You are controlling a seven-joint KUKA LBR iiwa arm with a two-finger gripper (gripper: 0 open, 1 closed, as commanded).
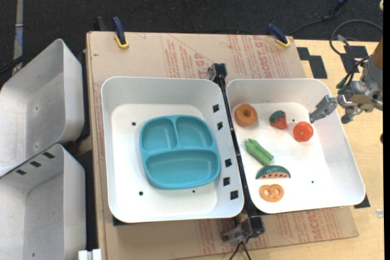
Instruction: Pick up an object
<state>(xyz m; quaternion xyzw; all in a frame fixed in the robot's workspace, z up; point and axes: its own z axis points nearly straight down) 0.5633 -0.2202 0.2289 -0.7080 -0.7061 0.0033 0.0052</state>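
Observation:
The right bin [341, 155] holds several toy foods: a brown doughnut [246, 114], a strawberry [279, 119], a red tomato [303, 131], a green pod [259, 151], a watermelon slice [273, 173] and a pretzel [271, 192]. My gripper [334, 113] hangs over the bin's upper right corner, just right of and above the tomato. Its fingers are spread open with nothing between them, and one grey fingertip [321, 109] points toward the tomato.
The left bin [116, 131] holds a blue divided plate [180, 151]. A black divider with clips [230, 149] runs between the bins. Two spare white bins [36, 131] are stacked at the far left. Cables trail off the bench at right.

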